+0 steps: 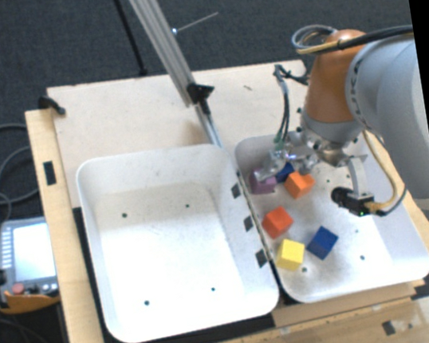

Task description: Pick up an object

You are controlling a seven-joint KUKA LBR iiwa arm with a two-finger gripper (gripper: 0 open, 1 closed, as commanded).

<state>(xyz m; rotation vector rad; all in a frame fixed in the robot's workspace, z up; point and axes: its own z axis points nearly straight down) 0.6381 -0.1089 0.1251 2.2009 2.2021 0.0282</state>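
Note:
The right bin [390, 260] holds several small blocks. A purple block [263, 182] lies at its upper left, with a dark blue block [284, 172] and an orange block [299, 184] just right of it. Lower down sit a second orange block [277, 220], a yellow block [290, 254] and a blue block [322, 242]. My gripper [287, 158] hangs low over the purple, dark blue and orange cluster at the bin's upper left. The wrist covers its fingers, so whether anything sits between them is hidden.
The left bin [169, 238] stands beside the right one, their rims meeting at the middle. A slanted metal post [166, 45] rises behind the bins. A black cable with a connector [357, 202] dangles from the wrist over the right bin. A pendant [23, 265] lies off the bench's left.

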